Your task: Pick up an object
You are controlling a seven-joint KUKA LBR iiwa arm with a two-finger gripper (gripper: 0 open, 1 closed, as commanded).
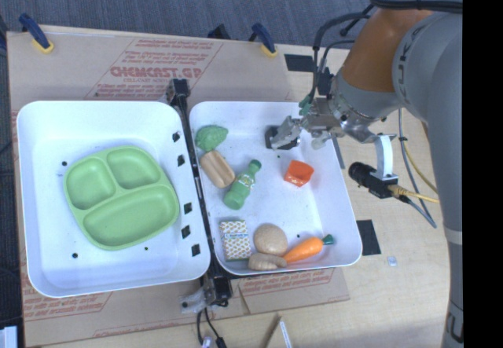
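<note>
So starting at the near edge of the right bin [343,205], there's a cluster along the front wall: a carrot [305,248] lying on a slant with its leafy end pointing up-right, a tan roundish lump [269,239] just left of it, a smaller beige piece [264,261] touching the front, and a little patterned cracker box [235,239] beside those. Further back, around the middle, a green bottle [242,185] lies tilted with its cap toward the upper right, next to a tan bread-roll-looking thing [217,168] and a leafy green piece [211,136] up by the divider. The one that matters, I reckon, is the small orange block [299,173]: it sits on its own on bare bin floor, well apart from everything else, and it lies just toward the near side and a touch right of the gripper [281,137]. It's squat, no real long axis, so approach angle shouldn't matter much. The gripper hovers at the far right part of the bin with nothing visibly between its fingers, but honestly I can't tell whether the jaws are open or closed from this angle. Over in the left bin [39,181] there's just a green divided plate [122,195], not relevant here.
</note>
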